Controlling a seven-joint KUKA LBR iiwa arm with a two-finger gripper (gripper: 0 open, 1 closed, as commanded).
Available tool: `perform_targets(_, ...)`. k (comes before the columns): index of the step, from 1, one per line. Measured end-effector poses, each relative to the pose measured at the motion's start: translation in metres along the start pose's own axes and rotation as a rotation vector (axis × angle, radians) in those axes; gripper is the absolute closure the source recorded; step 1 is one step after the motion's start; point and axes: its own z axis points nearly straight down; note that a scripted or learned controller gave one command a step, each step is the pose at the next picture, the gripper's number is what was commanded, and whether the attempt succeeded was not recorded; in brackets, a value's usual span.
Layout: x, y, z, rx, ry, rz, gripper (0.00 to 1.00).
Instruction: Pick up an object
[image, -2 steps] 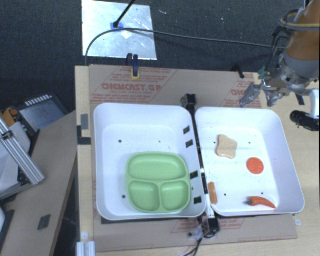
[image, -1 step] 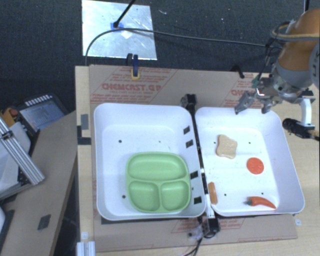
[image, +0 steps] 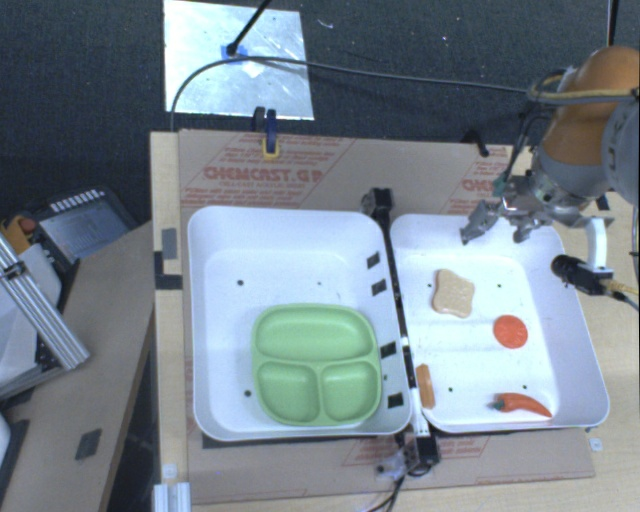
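At the front, the tan bench (image: 120, 330) holds two white bins side by side on a sheet of brown cardboard (image: 320, 170) with red print. The left bin (image: 215, 250) holds a green plate (image: 316, 364) with three sections, near its front. The right bin (image: 570, 340) holds the small things to pick. An orange carrot (image: 521, 404) lies in its front right corner. A thin orange stick (image: 425, 385) lies by its left wall. A round red slice (image: 511, 331) sits in the middle right, and a piece of toast (image: 453, 294) sits a bit farther back. Above the far edge of this bin hangs the end effector (image: 499, 227). Its two fingers are spread apart and hold nothing. Farther back, a shiny silver sheet (image: 240, 60) lies on dark carpet (image: 80, 100). At the left sits a grey box (image: 75, 232).
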Motion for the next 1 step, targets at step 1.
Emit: perform_targets(1,-0.0018,-0.0008,0.0406,-0.002,0.0,0.0,0.0)
